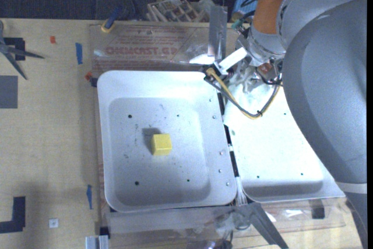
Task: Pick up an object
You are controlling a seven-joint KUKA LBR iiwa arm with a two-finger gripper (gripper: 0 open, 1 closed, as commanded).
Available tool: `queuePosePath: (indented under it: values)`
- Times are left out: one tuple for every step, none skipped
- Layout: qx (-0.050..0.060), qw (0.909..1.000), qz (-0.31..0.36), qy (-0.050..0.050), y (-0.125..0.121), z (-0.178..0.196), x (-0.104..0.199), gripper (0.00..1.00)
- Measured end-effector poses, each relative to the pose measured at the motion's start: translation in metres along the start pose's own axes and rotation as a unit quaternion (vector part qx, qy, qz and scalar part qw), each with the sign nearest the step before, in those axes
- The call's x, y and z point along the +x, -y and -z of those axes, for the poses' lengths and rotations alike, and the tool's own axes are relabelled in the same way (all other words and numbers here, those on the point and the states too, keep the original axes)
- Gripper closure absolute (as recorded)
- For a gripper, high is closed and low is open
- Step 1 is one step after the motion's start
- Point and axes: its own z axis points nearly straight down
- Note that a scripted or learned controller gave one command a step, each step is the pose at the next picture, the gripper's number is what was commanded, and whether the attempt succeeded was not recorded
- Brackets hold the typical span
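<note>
yellow block (161, 144) – lies in the middle of the left bin (116, 90), squarish, no clear long axis | hand (247, 76) – over the right bin's (280, 178) far edge, block well apart toward near-left | grip state: cannot tell, wrist and cables hide it

A small yellow block (161, 144) is seen lying flat on the floor of the left white bin (116, 90) (roughly at its middle), well apart from every wall, with nothing touching it.
</note>
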Motion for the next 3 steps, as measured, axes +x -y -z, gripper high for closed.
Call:
queuePosePath:
  values:
    - [0.001, 0.9805, -0.196, -0.001, 0.039, 0.000, -0.007, 1.00]
    - [0.001, 0.9776, -0.211, 0.000, 0.102, -0.001, -0.047, 1.00]
    - [0.001, 0.9770, -0.213, 0.000, 0.100, 0.008, -0.048, 1.00]
